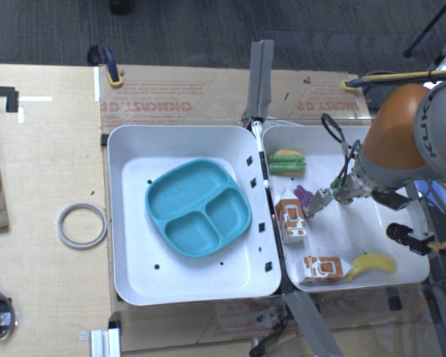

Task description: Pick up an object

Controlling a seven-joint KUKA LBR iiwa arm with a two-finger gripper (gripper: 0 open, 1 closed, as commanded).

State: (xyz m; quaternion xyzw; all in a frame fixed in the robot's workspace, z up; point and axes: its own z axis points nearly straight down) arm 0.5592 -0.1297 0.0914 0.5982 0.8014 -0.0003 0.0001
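You are looking down on a bench (44, 162) that carries two shallow white bins side by side. The left bin (126, 222) holds a teal divided plate (199, 207) with three compartments, lying flat near the middle of the bin floor and turned at an angle to the walls. The right bin (372, 229) holds the loose things: a green and yellow toy (287, 162) lies near its far left corner, a small orange and white carton (291, 220) sits against its left wall about halfway along, a second orange and white carton (323, 270) lies on its side at the near edge, and a yellow banana (372, 264) rests just beside that carton, closer to the near right corner. A small purple object (304, 196) lies between the toy and the first carton. The arm (401, 136) reaches in over the right wall of the right bin, its orange band above the wrist. The gripper (320, 201) hangs low over the bin floor, tips right beside the purple object and close to the first carton; you cannot tell how wide it is spread, and nothing can be seen lifted in it. On the bare bench left of the bins lies a grey ring (82, 224).
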